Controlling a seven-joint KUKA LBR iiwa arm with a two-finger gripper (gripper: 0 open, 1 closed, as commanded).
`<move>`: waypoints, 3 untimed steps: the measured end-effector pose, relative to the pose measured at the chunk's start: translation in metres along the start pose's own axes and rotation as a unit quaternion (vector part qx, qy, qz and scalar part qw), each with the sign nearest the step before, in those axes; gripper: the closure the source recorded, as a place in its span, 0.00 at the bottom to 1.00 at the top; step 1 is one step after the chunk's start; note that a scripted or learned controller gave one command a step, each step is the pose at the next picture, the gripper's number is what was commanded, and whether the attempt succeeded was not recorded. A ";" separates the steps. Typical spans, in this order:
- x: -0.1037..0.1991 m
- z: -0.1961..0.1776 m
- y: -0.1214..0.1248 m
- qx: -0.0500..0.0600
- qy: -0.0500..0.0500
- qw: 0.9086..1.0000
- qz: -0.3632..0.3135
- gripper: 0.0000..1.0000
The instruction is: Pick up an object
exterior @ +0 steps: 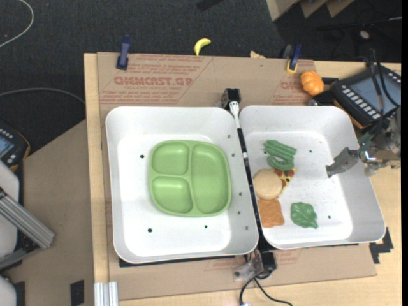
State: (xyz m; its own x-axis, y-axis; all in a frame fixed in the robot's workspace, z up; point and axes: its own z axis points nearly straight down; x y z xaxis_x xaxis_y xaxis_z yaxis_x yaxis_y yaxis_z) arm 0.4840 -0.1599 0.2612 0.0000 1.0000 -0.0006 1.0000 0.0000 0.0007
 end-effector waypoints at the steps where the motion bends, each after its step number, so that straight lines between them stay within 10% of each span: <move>1: 0.057 0.134 -0.002 0.007 0.003 1.000 -0.002 0.00; 2: -0.005 0.150 0.040 -0.001 -0.002 1.000 0.002 0.00; 3: -0.019 0.177 -0.007 0.002 0.001 1.000 0.002 0.00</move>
State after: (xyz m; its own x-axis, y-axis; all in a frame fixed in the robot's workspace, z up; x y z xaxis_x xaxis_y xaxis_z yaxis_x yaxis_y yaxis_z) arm 0.4768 -0.1791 0.0837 0.0037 1.0000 0.0024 1.0000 -0.0037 -0.0042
